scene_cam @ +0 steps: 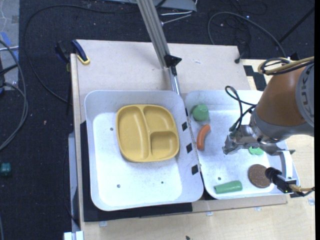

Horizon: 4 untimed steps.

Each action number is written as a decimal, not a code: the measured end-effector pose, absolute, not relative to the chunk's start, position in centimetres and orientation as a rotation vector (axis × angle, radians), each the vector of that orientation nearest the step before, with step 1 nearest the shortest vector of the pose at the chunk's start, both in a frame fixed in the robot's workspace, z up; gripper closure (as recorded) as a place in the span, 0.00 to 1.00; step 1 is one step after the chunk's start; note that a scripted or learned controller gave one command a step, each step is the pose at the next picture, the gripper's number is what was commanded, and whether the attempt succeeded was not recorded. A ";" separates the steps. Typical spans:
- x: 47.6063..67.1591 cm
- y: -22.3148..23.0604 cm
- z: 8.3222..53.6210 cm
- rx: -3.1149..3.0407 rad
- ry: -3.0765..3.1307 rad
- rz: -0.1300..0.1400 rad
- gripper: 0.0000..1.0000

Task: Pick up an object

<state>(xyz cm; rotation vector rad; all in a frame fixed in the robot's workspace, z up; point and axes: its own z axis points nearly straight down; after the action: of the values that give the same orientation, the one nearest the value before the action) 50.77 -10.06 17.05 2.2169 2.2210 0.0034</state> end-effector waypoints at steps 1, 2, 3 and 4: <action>50.3 -10.5 23.1 2.215 2.220 0.005 1.00; 50.0 -10.8 27.5 2.215 2.221 0.004 1.00; 50.9 -5.9 25.7 2.215 2.231 -0.001 1.00; 51.2 -1.2 24.4 2.215 2.231 -0.001 1.00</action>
<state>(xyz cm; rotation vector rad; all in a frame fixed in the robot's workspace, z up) 51.22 -1.24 24.41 2.2154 2.2310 -0.0014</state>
